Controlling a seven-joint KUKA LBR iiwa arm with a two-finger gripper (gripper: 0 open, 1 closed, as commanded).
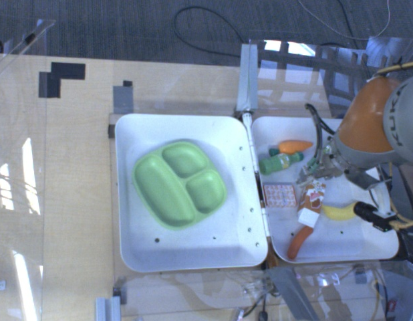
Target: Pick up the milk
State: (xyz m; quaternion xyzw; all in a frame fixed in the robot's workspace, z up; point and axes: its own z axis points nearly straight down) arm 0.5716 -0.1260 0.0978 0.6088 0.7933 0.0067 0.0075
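While the left bin point(126, 246) holds a light green divided plate point(180, 183) with three compartments, set a little toward that bin's far-left part and turned at a slant, the right bin point(387, 249) carries all the small things. Just beside the wall that parts the two bins lies a flat pinkish packet point(280, 196) with a dotted face. Beyond it, toward the far edge of the right bin, a green bottle point(281, 161) lies on its side, and an orange carrot point(296, 146) lies just behind the bottle, near the far wall.

The milk point(311, 205) appears to be the small white carton with a red and brown print on its upper part and a plain white lower end; it lies on the bin floor roughly midway between the far and near edges, just right of the pinkish packet. A reddish sausage point(299, 242) touches or nearly touches its near end and points toward the bin's near-left corner. A yellow banana point(339, 212) lies just right of the carton.

The gripper point(318, 169) hangs just beyond the carton's far end, between it and the carrot, with nothing seen between its fingers; whether they are spread or closed I cannot tell. The grey arm with its orange band point(367, 122) covers the bin's far-right corner.
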